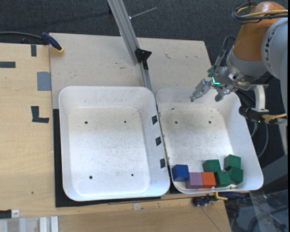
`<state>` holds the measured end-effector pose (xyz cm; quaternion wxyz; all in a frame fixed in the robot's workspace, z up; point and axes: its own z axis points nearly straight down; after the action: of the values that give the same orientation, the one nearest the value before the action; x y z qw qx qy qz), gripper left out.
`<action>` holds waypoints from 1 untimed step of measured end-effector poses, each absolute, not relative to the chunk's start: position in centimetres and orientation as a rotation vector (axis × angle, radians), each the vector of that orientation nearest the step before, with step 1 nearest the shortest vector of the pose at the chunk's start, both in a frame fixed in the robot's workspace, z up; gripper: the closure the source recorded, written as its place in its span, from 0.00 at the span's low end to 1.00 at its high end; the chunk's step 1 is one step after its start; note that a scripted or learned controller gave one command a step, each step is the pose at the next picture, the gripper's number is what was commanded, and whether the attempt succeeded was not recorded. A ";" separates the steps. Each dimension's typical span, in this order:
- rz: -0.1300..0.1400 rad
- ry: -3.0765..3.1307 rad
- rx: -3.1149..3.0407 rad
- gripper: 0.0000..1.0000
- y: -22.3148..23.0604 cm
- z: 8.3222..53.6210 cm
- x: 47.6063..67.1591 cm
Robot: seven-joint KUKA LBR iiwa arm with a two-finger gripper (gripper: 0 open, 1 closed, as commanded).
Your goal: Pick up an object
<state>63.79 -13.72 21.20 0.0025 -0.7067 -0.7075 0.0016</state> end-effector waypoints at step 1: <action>0.002 -2.224 -2.219 0.00 -13.7 21.5 63.9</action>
<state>63.89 -13.74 21.49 0.0002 -0.7063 -0.7079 0.0006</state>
